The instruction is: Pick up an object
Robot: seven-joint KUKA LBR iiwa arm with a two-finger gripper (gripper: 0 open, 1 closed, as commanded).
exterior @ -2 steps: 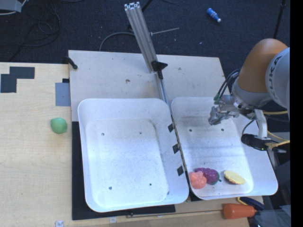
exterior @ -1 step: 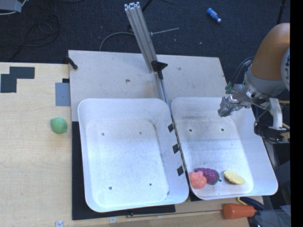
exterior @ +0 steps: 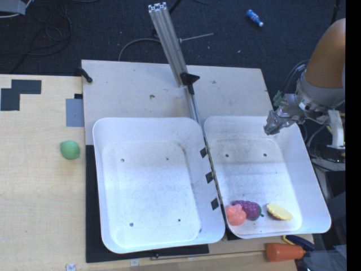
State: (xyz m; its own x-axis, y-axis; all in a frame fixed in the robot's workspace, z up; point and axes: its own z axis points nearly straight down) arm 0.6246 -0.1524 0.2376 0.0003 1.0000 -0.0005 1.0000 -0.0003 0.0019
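Three small items lie near the front edge of the right bin [exterior: 299, 168]: a pinkish-orange lumpy toy [exterior: 236, 214], a purple grape bunch [exterior: 249, 208] touching it, and a yellow piece [exterior: 279, 212] a little to the right. My gripper [exterior: 273, 126] hangs over the right bin's far right corner, well away from those items. Nothing shows between its tips.
The left bin [exterior: 107, 151] stands beside the right one, with a row of black clips along the shared wall. A green ball [exterior: 70, 149] rests on the wooden bench at left. An orange object [exterior: 285, 252] lies in front of the right bin. A slanted metal rail [exterior: 172, 38] rises behind the bins.
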